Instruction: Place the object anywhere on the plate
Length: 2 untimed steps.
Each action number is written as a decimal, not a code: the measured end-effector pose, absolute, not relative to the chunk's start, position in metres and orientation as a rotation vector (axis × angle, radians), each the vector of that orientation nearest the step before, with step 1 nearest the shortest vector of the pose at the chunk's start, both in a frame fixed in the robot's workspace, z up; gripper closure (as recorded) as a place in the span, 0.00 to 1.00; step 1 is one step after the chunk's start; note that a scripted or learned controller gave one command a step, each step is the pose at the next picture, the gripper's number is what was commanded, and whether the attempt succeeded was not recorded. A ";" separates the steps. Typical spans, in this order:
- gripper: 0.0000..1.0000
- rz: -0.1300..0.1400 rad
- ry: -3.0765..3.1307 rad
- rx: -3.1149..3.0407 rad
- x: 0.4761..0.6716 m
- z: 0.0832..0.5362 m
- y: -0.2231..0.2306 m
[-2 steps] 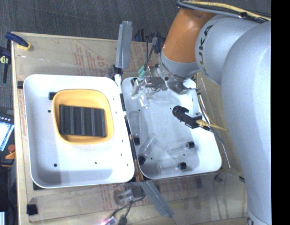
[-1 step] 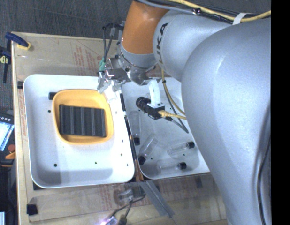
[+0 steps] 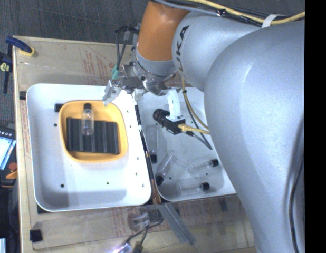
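A clear vial (image 3: 88,120) lies on the dark ridged middle of the yellow plate (image 3: 68,115), near its upper left part, with its length running toward the far rim. The plate rests in the left white bin (image 3: 41,162). My gripper (image 3: 122,95) hangs over the plate's far right corner and the wall between the bins, to the right of the vial and apart from it. Its fingers (image 3: 108,95) stand open with nothing between them.
The right white bin (image 3: 179,194) holds several clear vials with black caps, such as one vial (image 3: 165,165) and another (image 3: 201,167). The arm's big grey body covers most of that bin's right side. A blue clamp (image 3: 19,45) sits at the bench's far left corner.
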<state>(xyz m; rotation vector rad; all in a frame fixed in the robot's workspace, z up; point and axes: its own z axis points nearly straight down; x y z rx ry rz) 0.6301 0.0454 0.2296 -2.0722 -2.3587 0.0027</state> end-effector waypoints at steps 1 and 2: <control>1.00 0.004 -2.366 -2.062 0.630 0.239 0.047; 0.00 0.004 -2.367 -2.061 0.630 0.239 0.047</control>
